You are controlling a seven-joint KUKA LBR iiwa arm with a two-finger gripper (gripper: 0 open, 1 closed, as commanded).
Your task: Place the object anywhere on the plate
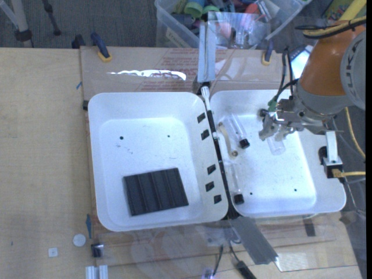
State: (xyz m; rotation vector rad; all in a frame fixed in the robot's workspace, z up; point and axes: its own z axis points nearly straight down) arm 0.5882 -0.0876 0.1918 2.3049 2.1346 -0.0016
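Observation:
A black ridged plate (156, 191) lies flat in the front part of the left bin (110, 112). My gripper (272, 130) hangs over the back of the right bin (308, 196), well to the right of the plate. Just under the gripper's tip sits a small clear object (277, 145), hard to make out against the white floor, and I cannot tell if it is touched or held. A clear tube with a black cap (238, 133) lies to the gripper's left.
Another clear tube with a black end (235, 186) lies along the right bin's left wall. A divider with black clips (210, 156) separates the bins. A box of colourful toys (232, 4) stands behind them. Small loose parts (87, 246) lie on the bench at front left.

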